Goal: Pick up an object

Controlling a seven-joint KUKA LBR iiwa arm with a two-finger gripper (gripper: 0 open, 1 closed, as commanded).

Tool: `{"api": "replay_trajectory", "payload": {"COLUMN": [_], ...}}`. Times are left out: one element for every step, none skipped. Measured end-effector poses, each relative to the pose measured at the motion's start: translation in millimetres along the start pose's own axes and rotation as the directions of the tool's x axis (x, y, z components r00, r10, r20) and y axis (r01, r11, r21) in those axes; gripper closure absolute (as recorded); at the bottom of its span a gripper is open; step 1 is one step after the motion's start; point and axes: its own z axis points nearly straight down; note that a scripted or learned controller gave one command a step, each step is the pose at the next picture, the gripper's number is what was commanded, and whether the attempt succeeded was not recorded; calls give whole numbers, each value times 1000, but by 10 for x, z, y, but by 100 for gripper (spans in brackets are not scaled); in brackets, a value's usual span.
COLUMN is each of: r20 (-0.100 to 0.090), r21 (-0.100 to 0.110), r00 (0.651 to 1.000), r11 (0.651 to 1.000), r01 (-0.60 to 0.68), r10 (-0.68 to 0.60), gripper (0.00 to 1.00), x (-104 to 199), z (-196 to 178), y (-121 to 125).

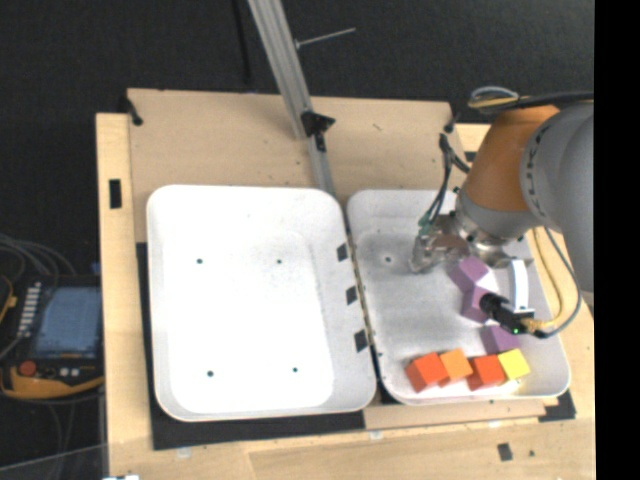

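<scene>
My gripper (425, 255) hangs low over the upper middle of the right bin (395, 313), just left of a purple block (470, 276). I see nothing between its fingers. A second purple block (496, 336) lies lower right, partly behind a black and white part of the arm. Along the bin's front edge sit a red-orange block (428, 370), an orange block (456, 364), a red block (487, 370) and a yellow block (514, 364) in a row.
The left bin (245, 298) lies beside the right one, with black clips between them. A slanted metal rail (290, 78) rises from the back of the bench. The arm's orange band (505, 168) looms over the right bin's back right corner.
</scene>
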Motion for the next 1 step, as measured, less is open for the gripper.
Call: {"api": "replay_trajectory", "payload": {"r20": [0], "r21": [-1], "r00": [1000], "r11": [1000], "r01": [11], "r10": [-11], "gripper": [100], "x": [67], "z": [-469], "y": [16]}}
